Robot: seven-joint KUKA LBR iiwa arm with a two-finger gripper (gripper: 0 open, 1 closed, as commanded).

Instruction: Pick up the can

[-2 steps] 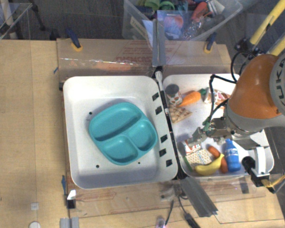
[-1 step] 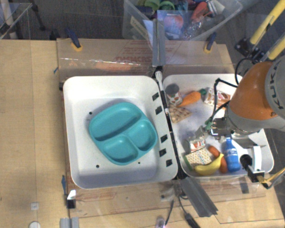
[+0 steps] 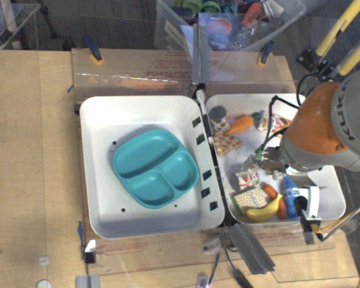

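Observation:
The can (image 3: 218, 117) stands upright in the far left corner of the right bin (image 3: 331, 204); it has a silver top and a red-and-white label. My gripper (image 3: 267, 158) hangs low over the middle of that bin, under the orange wrist band (image 3: 312, 128). It is to the right of the can and nearer the front, well apart from it. Nothing of the can is covered by the arm.
A carrot (image 3: 242, 123) and a waffle piece (image 3: 225, 143) lie close to the can. A banana (image 3: 261, 212), a blue bottle (image 3: 290, 195) and small packets crowd the bin's front. The left bin (image 3: 96, 161) holds a teal divided plate (image 3: 155, 168). A clear tub of toys (image 3: 228, 8) stands behind.

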